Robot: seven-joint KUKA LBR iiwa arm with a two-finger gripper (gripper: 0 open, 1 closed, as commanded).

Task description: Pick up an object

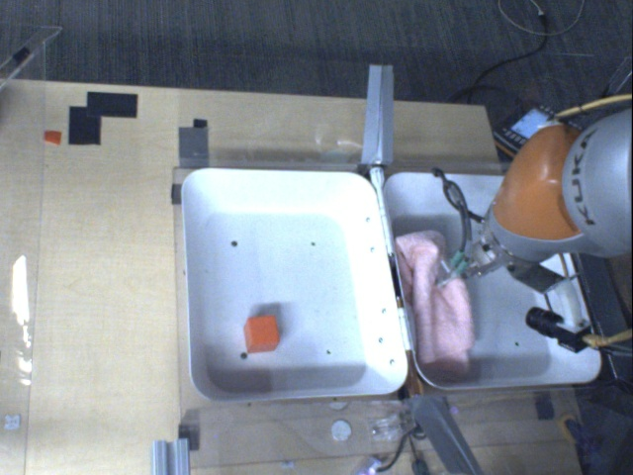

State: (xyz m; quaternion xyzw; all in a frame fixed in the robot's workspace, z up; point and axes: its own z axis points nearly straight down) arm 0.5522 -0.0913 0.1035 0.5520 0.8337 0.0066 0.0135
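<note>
Hovering gripper (461, 265) over soft pink cloth (435, 300); finger state unclear; orange block (262, 333) apart.

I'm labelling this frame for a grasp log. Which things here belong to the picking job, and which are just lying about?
Job:
gripper
pink cloth, right bin
orange block, left bin

Lying about:
black shapes
small orange square
black cable

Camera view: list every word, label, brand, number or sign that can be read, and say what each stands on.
"KUKA": dark letters running down the grey arm casing, beside the orange band; the lower letters are cut off by the picture's edge.
The small blue-lit device at the bench's far right corner: any marks on it are too small to read.
The white left bin, the orange block and the pink folded cloth carry no text.
</note>
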